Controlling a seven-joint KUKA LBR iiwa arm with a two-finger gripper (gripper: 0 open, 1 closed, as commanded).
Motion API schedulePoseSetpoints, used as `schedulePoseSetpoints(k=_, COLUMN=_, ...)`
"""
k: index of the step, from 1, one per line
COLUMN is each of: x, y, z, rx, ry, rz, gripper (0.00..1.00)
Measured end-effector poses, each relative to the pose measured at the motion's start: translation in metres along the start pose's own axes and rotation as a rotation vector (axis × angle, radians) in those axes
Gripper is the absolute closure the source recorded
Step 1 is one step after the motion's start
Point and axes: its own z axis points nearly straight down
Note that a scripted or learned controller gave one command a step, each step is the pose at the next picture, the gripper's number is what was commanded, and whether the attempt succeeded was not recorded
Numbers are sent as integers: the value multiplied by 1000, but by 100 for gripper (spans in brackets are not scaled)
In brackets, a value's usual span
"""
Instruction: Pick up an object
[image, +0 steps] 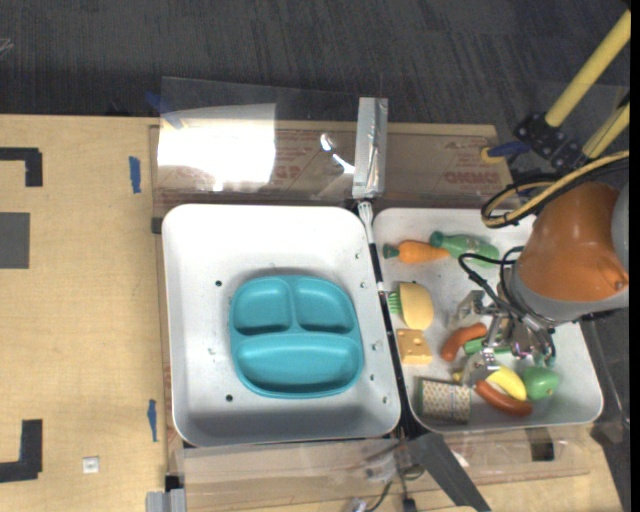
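A: Where is the arm right now?

B: Its gripper (505, 350) is down in the right bin (585, 400), low among a heap of toy food near that bin's near right corner. The orange wrist band (572, 250) hangs just above it.

A: Is it holding anything?

B: I cannot tell. The fingers are lost in the clutter, so whether they are apart or together is not visible.

A: What lies under it?

B: A red sausage-like piece (463, 340) to its left, a yellow and red piece (505, 388) just on the near side, and a green piece (541, 381) beside that. Farther off, a toy carrot (420, 252) and a green item (462, 242) lie by the far wall; a yellow corn-like piece (413, 305), a small orange block (414, 346) and a speckled brown block (444, 398) sit along the left side.

A: And the left bin (190, 240)?

B: It carries a teal divided plate (295, 333).

A: So which step is this?

B: I judge it the grasp itself. Next calls for closing on one piece and lifting straight up, without dragging the neighbours.
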Motion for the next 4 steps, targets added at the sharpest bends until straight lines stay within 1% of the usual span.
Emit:
schedulePoseSetpoints(k=1, x=-76, y=-7, z=2, rx=-1, ry=-2, rz=-62, gripper=0)
schedulePoseSetpoints(k=2, x=-29, y=23, z=0, rx=-2, ry=-1, rz=-20, gripper=0)
schedulePoseSetpoints(k=3, x=-36, y=37, z=0, rx=2, ry=-3, rz=155, gripper=0)
schedulePoseSetpoints(k=4, x=-25, y=31, z=0, rx=0, ry=-3, rz=292, gripper=0)
